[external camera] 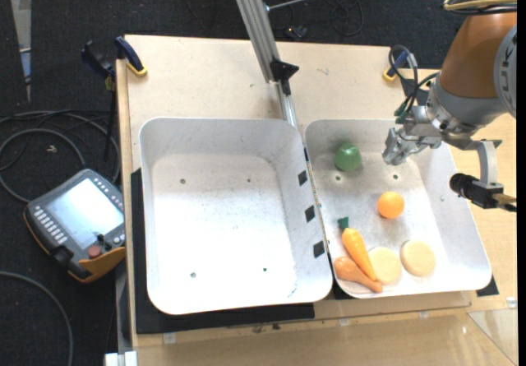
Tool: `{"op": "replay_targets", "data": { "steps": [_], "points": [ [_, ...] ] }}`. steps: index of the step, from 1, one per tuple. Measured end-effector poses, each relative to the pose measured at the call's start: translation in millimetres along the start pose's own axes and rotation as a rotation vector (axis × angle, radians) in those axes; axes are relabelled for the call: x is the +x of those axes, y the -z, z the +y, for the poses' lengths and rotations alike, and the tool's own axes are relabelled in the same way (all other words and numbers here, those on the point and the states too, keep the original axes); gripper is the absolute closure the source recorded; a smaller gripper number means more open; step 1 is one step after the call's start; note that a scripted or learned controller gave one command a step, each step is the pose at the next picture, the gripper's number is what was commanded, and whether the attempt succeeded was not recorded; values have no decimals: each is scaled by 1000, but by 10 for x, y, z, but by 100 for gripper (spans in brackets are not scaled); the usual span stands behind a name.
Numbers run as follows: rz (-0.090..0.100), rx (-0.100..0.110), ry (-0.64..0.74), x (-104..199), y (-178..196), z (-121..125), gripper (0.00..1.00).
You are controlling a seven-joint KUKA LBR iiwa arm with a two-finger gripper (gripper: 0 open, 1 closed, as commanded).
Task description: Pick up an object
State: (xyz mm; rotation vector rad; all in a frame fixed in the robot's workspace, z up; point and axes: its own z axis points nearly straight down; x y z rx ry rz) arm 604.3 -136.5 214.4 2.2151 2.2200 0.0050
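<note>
1. The gripper hangs over the far part of the right bin; from this slanted overhead view it cannot be told whether the jaws are spread or pressed together, and nothing is seen between them

2. Above the gripper, the grey wrist rises into the orange band of the arm, which reaches in from the right side of the view

3. Nearest the gripper, a green ball-like fruit lies just to its left on the bin floor, apart from it

4. An orange fruit sits nearer the camera, below the gripper in the view

5. Near the front rim lie a toy carrot, touching a pale round disc, with a second pale disc just beside

6. The left bin lies alongside, its wall touching the right bin's

7. Judged step: the approach, with no object yet picked up

8. Judged next move: the gripper would need to centre over one item, likely the green fruit or the orange, descend and close around it, as both are round and may roll away
</note>
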Motion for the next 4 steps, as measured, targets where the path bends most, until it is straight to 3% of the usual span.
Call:
{"op": "replay_targets", "data": {
  "steps": [3,4],
  "points": [
    [4,8,6,1640,-21,-243,100],
    [4,5,6,2099,134,-391,100]
  ]
}}
